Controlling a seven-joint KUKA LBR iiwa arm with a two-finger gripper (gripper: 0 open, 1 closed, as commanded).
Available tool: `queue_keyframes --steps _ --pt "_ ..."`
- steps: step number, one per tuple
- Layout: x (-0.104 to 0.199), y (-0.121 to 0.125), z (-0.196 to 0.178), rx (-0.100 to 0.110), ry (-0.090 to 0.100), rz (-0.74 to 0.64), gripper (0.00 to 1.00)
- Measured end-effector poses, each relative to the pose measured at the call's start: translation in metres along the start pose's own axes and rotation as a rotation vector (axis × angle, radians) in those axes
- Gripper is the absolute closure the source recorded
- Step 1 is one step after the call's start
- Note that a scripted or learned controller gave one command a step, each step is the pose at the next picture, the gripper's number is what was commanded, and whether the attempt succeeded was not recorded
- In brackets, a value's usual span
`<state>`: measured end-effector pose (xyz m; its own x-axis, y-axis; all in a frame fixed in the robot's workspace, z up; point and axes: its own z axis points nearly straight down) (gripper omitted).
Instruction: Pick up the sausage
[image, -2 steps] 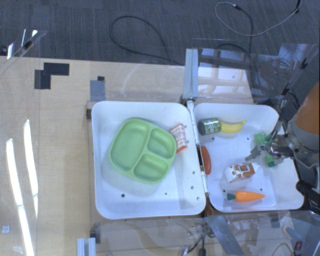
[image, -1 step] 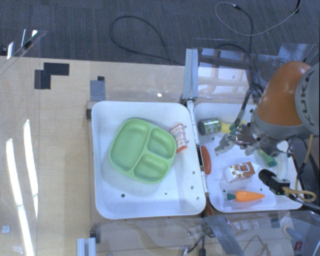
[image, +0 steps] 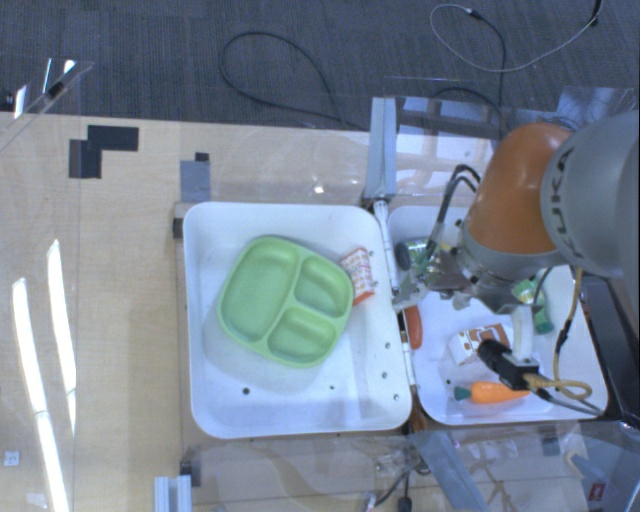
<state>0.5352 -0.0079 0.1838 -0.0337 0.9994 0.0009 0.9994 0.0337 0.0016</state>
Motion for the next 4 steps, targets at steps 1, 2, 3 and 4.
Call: queue_keyframes --steps 1,2,3,4 --pt "0.009 0.033 0.0 -0.001 0.0 -0.054 0.0" --pt "-0.01 0.015 0.0 0.0 0.0 -0.025 0.0" --pt "0.0 0.009 0.001 0.001 -0.001 -0.065 0.0" --pt "0.005 0.016 0.0 -0.002 -0.001 -0.087 0.0"
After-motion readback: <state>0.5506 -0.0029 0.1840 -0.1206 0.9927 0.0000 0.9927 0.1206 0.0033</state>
